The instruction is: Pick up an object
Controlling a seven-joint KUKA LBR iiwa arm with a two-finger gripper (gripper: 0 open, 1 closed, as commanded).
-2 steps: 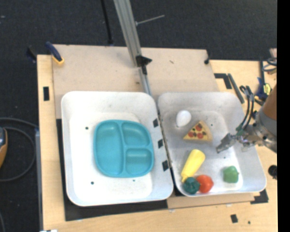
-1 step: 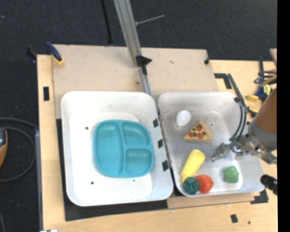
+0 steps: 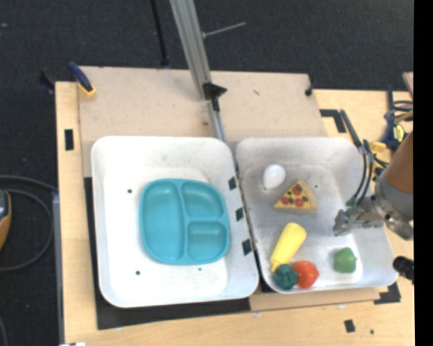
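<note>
Your gripper (image 3: 344, 222) over right bin (image 3: 324, 150), finger state unclear, just above green toy (image 3: 344, 260), pizza slice (image 3: 297, 197) to its left

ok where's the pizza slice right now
The pizza slice lies in the right bin, just below-right of the white egg and above the yellow banana.

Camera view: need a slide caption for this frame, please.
Gripper over right bin of toy food; teal plate in left bin.

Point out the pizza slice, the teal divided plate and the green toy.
pizza slice (image 3: 296, 196): camera view, on its topping face.
teal divided plate (image 3: 184, 220): camera view, on its central divider.
green toy (image 3: 344, 260): camera view, on its top.
</note>
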